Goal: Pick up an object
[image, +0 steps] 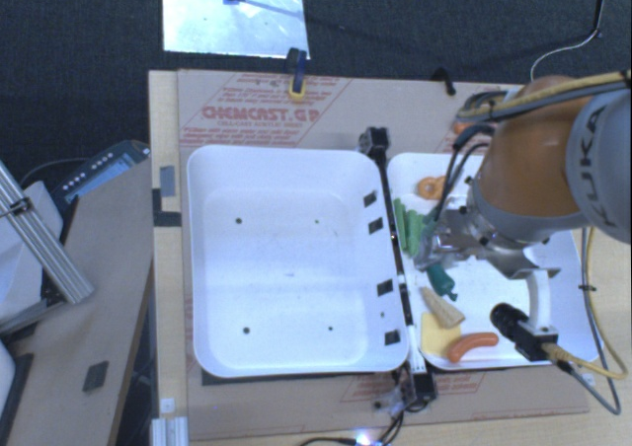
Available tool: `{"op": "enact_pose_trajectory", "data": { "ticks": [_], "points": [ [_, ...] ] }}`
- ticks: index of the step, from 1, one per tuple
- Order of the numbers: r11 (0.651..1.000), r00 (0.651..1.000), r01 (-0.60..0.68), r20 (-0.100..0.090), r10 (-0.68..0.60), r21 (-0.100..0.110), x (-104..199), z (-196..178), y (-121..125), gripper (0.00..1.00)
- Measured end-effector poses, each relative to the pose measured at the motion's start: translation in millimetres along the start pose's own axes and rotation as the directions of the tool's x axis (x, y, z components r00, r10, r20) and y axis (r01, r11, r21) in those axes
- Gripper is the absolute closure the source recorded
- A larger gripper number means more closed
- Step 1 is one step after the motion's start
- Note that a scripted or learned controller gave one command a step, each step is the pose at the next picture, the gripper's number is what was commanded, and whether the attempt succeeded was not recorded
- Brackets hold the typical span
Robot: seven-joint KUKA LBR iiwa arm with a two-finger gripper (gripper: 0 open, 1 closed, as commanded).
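The arm [538, 163] is reaching in from the right edge of the frame and hanging over the right bin [583, 266], covering much of its upper half. The gripper [433, 249] is sitting low over the bin's left side, close to the wall next to the left bin [286, 257]. Whether it is open, closed or gripping anything cannot be told, since the wrist is hiding it from above.

The things to pick are all lying along the left side of the right bin. A green piece [407, 220] is lying just to the upper left of the gripper. A teal piece [441, 282] is showing just below the gripper, and whether it is being held cannot be told. Below that, a tan wedge [443, 309] is resting against a yellow block [433, 334]. A red sausage [472, 345] is lying beside the block at the bin's lower edge. An orange piece [431, 187] is lying near the bin's upper left corner, close to the arm's cables.

Both bins are sitting on a cardboard sheet [267, 104] with red print. A shiny sheet [232, 0] is lying on the dark floor near the top of the frame, left of centre.
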State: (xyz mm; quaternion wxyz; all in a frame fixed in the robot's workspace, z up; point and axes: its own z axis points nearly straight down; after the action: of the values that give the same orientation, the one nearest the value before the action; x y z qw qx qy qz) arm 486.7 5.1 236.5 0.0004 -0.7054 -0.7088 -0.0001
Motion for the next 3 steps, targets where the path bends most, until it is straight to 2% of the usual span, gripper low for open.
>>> {"op": "enact_pose_trajectory", "data": {
  "ticks": [1,2,3],
  "points": [
    [1.0,1.0,0.0,0.0,0.0,0.001,12.1,17.2,-0.2,1.0],
    [1.0,1.0,0.01,-0.004,-0.01,-0.005,111.9,-1.0,30.2,1.0],
    [1.0,1.0,0.003,-0.002,-0.003,-0.007,131.8,-57.4,22.5,1.0]
  ]
}}
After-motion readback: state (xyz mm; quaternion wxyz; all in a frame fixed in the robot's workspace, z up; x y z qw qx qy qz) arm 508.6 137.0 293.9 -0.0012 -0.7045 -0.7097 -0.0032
